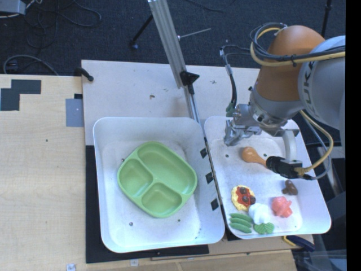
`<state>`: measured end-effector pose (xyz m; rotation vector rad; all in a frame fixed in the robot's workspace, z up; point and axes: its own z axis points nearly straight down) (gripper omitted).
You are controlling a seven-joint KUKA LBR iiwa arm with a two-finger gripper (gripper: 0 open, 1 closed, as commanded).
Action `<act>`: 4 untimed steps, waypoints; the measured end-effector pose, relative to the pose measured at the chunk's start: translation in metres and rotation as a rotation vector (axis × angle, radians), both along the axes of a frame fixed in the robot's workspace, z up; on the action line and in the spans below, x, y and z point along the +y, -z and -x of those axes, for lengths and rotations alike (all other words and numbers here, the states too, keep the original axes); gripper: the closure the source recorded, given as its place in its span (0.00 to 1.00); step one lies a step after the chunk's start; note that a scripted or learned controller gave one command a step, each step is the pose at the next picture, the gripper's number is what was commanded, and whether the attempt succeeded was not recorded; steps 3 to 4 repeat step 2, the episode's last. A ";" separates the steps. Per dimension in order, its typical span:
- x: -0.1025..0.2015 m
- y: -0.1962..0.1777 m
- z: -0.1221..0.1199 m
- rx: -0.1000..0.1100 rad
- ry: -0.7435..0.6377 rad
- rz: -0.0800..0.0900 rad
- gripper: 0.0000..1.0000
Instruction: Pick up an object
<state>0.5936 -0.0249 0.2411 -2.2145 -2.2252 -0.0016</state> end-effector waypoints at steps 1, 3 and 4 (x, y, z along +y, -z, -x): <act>0.047 -0.005 -0.011 0.001 0.000 0.001 1.00; 0.089 0.007 -0.032 0.002 0.002 0.002 1.00; 0.089 0.007 -0.032 0.002 0.002 0.002 1.00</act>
